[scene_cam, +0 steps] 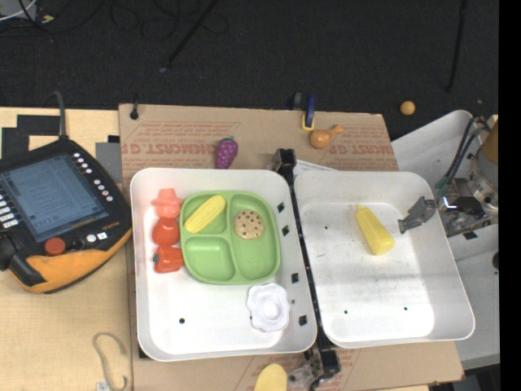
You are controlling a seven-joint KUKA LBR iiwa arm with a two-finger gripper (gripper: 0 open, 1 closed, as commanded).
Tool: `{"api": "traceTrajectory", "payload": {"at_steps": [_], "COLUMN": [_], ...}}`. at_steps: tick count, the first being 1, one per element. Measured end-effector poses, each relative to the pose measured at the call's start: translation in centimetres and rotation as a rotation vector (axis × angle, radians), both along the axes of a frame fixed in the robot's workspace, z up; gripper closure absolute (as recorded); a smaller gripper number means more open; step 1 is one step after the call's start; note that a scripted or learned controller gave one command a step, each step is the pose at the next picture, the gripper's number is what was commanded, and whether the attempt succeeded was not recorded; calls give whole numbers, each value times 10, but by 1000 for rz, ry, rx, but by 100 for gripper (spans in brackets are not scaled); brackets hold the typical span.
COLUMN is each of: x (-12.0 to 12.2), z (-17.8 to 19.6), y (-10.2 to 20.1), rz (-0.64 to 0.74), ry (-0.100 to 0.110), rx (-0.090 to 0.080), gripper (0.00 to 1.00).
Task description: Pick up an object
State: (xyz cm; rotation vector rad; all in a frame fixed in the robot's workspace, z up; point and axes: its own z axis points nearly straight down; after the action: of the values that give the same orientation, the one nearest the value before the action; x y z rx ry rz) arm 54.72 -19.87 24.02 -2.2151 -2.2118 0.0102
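A yellow block [374,230] lies tilted in the upper middle of the right bin [391,316]. My gripper [440,215] hangs over that bin's right rim, just right of the block and apart from it, with nothing seen in it. The left bin [212,332] holds a green divided plate [213,261] with a corn cob [203,213] and a cookie [249,225] in its upper compartments. Red and orange toy pieces [166,230] lie left of the plate. A white flower-shaped piece [268,306] sits at the plate's lower right.
Purple grapes [226,151] and an orange pear-shaped toy [324,136] lie on the cardboard behind the bins. A yellow item [272,377] sits at the front edge. A teach pendant [57,210] rests on the bench at the left.
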Motion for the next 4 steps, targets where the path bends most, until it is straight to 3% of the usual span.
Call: {"api": "traceTrajectory", "payload": {"at_steps": [1, 3, 4], "x": [2, 11, 11], "z": [6, -116, -155], "y": [0, 8, 11], "rz": [2, 4, 4], "ry": [-12, -6, -9], "rx": [-3, -1, -2], "gripper": [0, 0, 0]}}
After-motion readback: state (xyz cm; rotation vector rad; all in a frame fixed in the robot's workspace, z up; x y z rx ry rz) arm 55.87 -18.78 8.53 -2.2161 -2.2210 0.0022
